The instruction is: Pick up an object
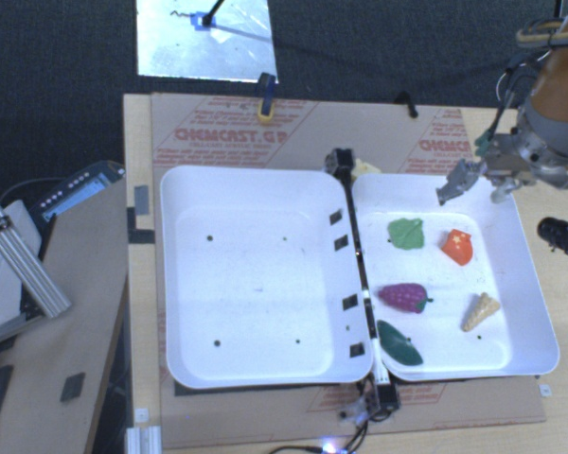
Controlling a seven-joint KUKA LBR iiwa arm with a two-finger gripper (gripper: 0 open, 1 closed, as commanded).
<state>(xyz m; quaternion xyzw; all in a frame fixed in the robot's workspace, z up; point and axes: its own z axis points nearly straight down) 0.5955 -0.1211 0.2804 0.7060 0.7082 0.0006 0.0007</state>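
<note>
The right bin holds several small toys: a light green leaf shape, an orange-red piece, a purple berry-like piece, a tan cone and a dark green piece. My gripper hangs over the bin's far right corner, above and apart from the toys. Its two fingers are spread, with nothing between them. The orange-red piece lies nearest, just below it.
The left bin sits beside the right one, joined by a black clip strip. Both rest on a cardboard sheet. A shiny metal plate lies at the back. The arm's body fills the upper right.
</note>
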